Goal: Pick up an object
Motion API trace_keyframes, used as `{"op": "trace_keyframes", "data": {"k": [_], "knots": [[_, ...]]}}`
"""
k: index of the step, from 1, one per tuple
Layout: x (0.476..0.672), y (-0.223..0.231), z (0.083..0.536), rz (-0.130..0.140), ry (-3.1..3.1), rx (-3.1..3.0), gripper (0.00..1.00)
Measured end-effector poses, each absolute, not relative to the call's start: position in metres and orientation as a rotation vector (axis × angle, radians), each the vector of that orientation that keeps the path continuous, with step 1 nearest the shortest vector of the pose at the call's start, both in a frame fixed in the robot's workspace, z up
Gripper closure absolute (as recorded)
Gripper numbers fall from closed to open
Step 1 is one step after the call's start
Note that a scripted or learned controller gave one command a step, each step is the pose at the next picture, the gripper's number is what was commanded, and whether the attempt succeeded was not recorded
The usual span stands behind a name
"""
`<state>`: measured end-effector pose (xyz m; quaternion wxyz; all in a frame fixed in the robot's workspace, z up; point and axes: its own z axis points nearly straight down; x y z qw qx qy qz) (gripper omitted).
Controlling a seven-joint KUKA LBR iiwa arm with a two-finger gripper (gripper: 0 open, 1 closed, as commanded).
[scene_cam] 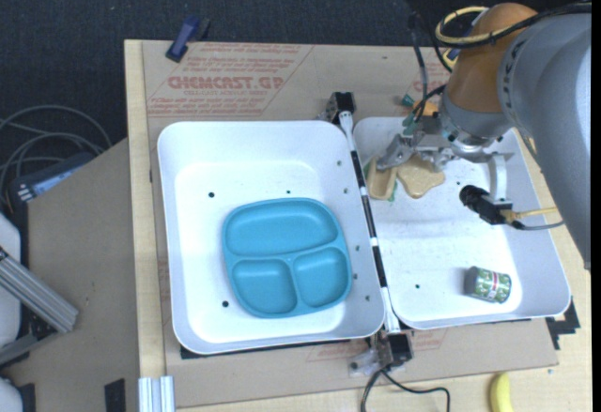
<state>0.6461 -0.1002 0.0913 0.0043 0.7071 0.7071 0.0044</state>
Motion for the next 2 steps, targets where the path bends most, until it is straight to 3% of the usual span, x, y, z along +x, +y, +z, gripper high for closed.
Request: {"op": "trace_keyframes", "data": {"k": [1,2], "knots": [[0.648,-0.098,0.104,0.025,2.214,2.211,1.00],[0.585,-0.072,0.186,0.001,2.222,2.220,1.00]]}}
